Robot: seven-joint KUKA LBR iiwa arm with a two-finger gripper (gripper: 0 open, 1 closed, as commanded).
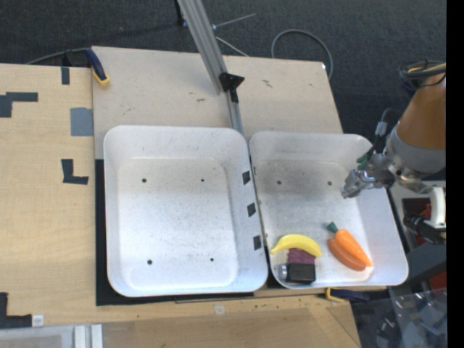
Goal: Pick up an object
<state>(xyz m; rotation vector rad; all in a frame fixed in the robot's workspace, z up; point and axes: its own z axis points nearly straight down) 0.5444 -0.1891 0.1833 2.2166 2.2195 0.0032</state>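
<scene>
The right bin (304, 158) holds three things along its near edge: a yellow banana (296, 244), a dark maroon and black block (300, 265) just in front of it, and an orange carrot with a green top (348, 249) to the right. My gripper (353, 185) hangs over the right side of this bin, up and away from the carrot, with nothing seen between its fingers. The arm's orange band (424, 118) is at the right edge.
The left bin (123, 194) lies beside the right one. A slanted metal rail (210, 46) crosses the bench behind the bins. A cable loop (301, 46) lies at the back, and a yellow-tipped clamp (98, 67) at the back left.
</scene>
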